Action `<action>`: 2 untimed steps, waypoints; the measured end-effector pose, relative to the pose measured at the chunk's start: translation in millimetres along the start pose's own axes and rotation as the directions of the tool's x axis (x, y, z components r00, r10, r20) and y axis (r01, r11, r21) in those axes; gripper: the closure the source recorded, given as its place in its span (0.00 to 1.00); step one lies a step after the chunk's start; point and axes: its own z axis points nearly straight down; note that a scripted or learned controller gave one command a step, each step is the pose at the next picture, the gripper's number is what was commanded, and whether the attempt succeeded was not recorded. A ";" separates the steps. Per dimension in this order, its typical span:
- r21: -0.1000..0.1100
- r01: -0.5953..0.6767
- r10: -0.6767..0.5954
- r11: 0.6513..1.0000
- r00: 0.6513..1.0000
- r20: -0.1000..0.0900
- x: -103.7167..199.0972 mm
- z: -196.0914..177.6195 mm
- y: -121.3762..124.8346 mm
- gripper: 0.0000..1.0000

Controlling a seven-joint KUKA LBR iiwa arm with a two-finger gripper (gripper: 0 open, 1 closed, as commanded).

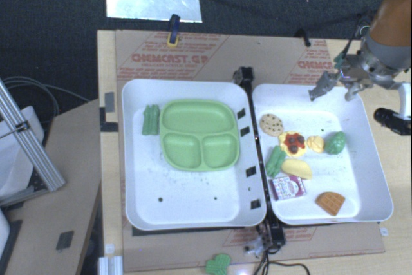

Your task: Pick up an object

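Several toys (295, 158) lie below open hand (335, 91), well apart

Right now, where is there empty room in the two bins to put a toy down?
Left bin: bare floor along the front, below the green divided plate. Right bin: bare at the back, between the gripper and the cookie. Its middle is crowded: cookie, pizza slice, broccoli, banana, milk carton.
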 end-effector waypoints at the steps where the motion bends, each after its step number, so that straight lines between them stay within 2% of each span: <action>1: 0.000 0.000 0.000 1.000 1.000 0.000 0.0 0.0 0.0 0.00; 2: 0.000 -0.007 0.007 1.000 1.000 -0.003 -21.6 157.2 -28.5 0.00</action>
